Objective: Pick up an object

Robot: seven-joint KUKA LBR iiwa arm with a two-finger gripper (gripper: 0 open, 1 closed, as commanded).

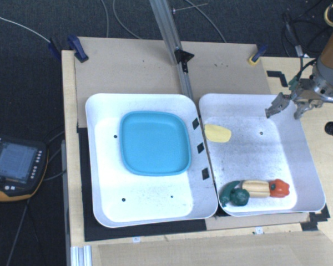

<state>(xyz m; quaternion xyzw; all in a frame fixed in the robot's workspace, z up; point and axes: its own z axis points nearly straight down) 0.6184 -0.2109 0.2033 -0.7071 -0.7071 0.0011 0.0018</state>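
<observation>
My gripper (287, 108) hangs over the far right corner of the right bin (299, 148), its two grey fingers spread open with nothing between them. A yellow, flat, rounded object (217, 133) lies near the right bin's left wall. Along the bin's near edge lie a dark green round object (235, 195), a tan stick-like piece (255, 188) and a red object (279, 188), touching in a row. A blue square plate (155, 143) rests in the left bin (102, 165).
A metal pole (169, 32) slants down from the top to the gap between the bins. Cables lie on the dark floor at the back. A handheld control pendant (14, 168) sits on the floor at the left.
</observation>
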